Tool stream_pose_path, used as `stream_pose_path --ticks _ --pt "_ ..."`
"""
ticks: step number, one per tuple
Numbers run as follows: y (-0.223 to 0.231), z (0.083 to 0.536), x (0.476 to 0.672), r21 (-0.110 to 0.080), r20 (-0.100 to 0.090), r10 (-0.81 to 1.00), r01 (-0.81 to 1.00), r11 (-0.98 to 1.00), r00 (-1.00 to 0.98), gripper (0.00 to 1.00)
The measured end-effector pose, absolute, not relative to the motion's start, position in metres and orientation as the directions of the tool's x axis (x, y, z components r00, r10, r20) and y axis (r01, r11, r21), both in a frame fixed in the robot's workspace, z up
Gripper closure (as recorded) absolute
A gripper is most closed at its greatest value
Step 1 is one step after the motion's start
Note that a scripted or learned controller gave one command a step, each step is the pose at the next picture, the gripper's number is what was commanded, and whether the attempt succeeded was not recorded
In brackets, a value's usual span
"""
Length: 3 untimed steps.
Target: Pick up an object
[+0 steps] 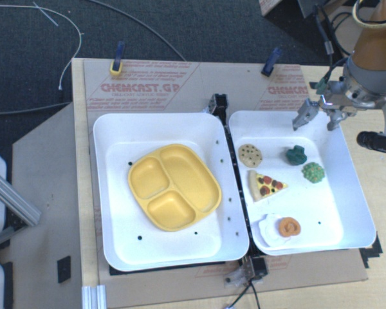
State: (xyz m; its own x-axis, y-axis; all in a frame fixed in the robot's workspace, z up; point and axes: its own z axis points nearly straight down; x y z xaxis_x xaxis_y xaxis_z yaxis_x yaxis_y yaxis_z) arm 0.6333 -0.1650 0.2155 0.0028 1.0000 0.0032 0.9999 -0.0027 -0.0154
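In the camera view, 2 shallow white bins are seen side by side on a brown board. The left bin (pixel 109 172) carries a yellow divided tray (pixel 174 187) with 3 compartments, set at a slant near the middle of the bin floor. The right bin (pixel 347 192) carries 5 small toy foods. A round cookie (pixel 249 154) is placed near the bin's inner left wall, and a pizza slice (pixel 266 185) is found just below it, its tip pointing toward the bin's right side. A dark green piece (pixel 296 154) is located to the right of the cookie, and a lighter green broccoli-like piece (pixel 313 172) is seen just beside it, lower and to the right. An orange ring-shaped piece (pixel 288 226) is placed near the bin's front edge, well apart from the others.

The arm (pixel 373 50) is seen entering from the right, with its orange band above the grey wrist. The gripper (pixel 318 116) is positioned over the far right corner of the right bin, above the dark green piece and apart from it. Its 2 fingers (pixel 303 116) are spread apart, and nothing is seen between them.

2 blue clamps (pixel 118 55) are fixed on the far edge of the board, and thin cables (pixel 51 18) are laid across the dark floor.
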Motion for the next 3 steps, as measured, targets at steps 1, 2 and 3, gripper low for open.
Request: stream_pose_path --ticks 1,2,3 --pt "-0.165 0.224 0.636 -0.001 0.0 1.0 1.0 0.0 0.0 0.0" --pt "-0.158 0.182 0.636 -0.003 0.002 1.0 1.0 0.001 -0.001 0.0" --pt "-0.163 0.136 0.642 -0.006 0.001 1.0 1.0 0.0 0.0 0.0"
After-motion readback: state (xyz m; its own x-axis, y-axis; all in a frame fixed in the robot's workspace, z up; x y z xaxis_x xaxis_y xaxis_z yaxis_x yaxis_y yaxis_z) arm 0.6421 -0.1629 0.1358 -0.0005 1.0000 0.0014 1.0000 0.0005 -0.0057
